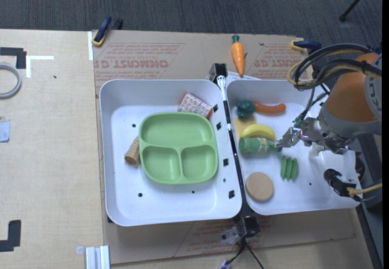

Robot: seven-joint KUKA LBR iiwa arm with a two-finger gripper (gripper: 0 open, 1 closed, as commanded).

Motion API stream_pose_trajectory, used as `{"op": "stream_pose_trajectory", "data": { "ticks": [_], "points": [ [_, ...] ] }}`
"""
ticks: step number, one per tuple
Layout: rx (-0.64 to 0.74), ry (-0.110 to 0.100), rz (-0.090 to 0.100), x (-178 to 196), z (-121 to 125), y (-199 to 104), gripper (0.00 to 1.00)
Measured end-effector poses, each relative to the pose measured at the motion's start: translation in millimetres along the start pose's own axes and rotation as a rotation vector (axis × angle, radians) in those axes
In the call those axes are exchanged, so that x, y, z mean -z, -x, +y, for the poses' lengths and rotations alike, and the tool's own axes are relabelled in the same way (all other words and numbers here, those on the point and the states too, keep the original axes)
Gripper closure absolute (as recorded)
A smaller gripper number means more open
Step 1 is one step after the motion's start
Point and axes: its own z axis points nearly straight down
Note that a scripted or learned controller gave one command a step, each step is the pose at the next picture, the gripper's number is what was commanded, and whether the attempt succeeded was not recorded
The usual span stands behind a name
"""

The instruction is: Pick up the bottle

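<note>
The bottle (255, 146) is green with a label and lies on its side in the right bin (316, 198), near the bin's left wall and just below a banana (258, 132). Its narrow end points right. My gripper (287, 140) reaches in from the right, low in the bin, with its tip at that narrow end of the bottle. The bottle rests on the bin floor. The wrist and its cables hide how the gripper meets the bottle.
The right bin also holds a broccoli piece (245, 108), a sausage (270, 108), green pods (289, 168) and a tan disc (260, 186). A green divided plate (179, 147), a pink wafer (194, 104) and a tan cone (132, 152) lie in the left bin (115, 158). A carrot (237, 55) lies behind the bins.
</note>
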Motion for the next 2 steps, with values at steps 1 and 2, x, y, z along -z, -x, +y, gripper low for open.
{"op": "stream_pose_trajectory", "data": {
  "ticks": [1,2],
  "points": [
    [-0.002,-0.001,-0.001,8.5,-0.2,0.3,1.00],
    [-0.343,-0.011,-0.002,123.7,-56.2,-44.4,1.00]
  ]
}}
